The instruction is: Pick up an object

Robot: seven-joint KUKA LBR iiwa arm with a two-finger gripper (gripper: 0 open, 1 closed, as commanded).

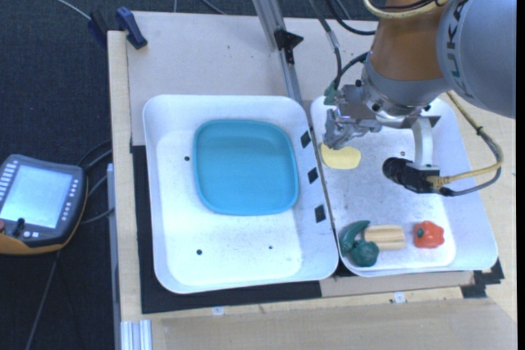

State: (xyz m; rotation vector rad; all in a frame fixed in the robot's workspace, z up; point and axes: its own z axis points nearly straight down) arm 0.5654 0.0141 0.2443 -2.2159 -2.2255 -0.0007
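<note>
1. the gripper [340, 135] hangs low over the right bin [467, 176], near its far left corner, just above a pale yellow flat piece [343, 157].
2. i cannot tell whether it grips anything.
3. along the near edge of this bin lie a green pepper toy [359, 243], a tan block [385, 237] and a red tomato toy [427, 234].
4. the left bin [164, 176] holds a blue square plate [244, 165].

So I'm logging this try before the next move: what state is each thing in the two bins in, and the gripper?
gripper: low over the right bin, right above the yellow piece
yellow piece: lying flat, partly under the gripper
blue plate: flat in the left bin
green vegetable: lying at the near edge
tan block: lying on its side
red pepper: resting beside the tan block
</note>
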